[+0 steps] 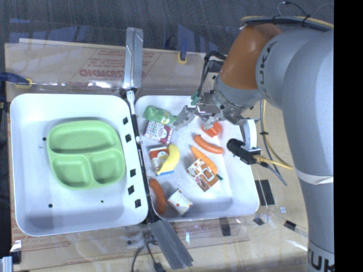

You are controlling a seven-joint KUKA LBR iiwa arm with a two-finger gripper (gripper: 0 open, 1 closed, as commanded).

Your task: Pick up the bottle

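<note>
End effector (191, 111) hangs low over the far part of the right bin (245, 204), just beside the task's thing, and whether it is spread wide or closed I cannot tell from this slant. Working from the near rim back, a small carton (179, 202), a sausage (157, 195), a snack packet (203, 174) and a banana (169, 159) crowd the floor, and the green bottle (157, 117) lies on its side in the far left corner against the bin wall. A good grasp probably means shifting left until centred over the bottle's body, closing across its narrow width, clear of the wall and the banana, then lifting straight up
</note>
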